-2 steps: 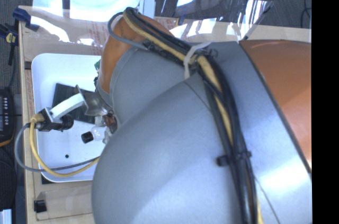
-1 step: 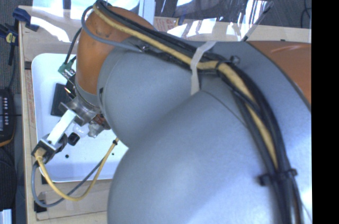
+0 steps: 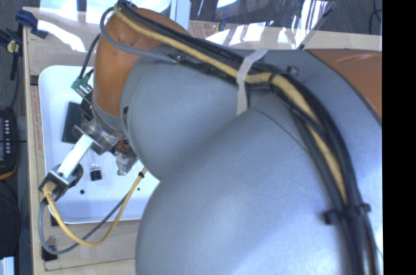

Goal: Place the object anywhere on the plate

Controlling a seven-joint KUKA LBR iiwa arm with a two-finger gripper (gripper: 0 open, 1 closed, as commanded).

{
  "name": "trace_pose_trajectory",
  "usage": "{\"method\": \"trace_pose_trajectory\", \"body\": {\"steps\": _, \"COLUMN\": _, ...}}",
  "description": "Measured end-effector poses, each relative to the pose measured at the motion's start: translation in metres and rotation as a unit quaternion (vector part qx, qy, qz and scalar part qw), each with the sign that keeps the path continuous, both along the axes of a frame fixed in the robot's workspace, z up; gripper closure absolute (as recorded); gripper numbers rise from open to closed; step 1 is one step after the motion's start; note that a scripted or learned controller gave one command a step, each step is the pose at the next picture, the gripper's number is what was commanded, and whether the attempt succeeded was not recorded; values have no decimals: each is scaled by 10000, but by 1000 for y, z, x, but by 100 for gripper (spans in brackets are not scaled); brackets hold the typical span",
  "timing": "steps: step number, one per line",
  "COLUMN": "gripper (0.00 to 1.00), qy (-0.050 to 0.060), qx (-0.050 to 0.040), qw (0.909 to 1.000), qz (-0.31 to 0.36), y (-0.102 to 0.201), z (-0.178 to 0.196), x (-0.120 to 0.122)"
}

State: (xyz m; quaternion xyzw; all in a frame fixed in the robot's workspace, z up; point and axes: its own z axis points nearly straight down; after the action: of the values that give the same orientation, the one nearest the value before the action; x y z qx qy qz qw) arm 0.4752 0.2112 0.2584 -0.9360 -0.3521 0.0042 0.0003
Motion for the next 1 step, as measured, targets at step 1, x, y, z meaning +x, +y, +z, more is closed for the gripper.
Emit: {"method": "trace_pose_trajectory", "body": {"steps": 1, "gripper": 0, "qy": 22, "qx": 14, "qw": 9975, "qz": 700, "y": -43, "z": -131, "x": -1}}
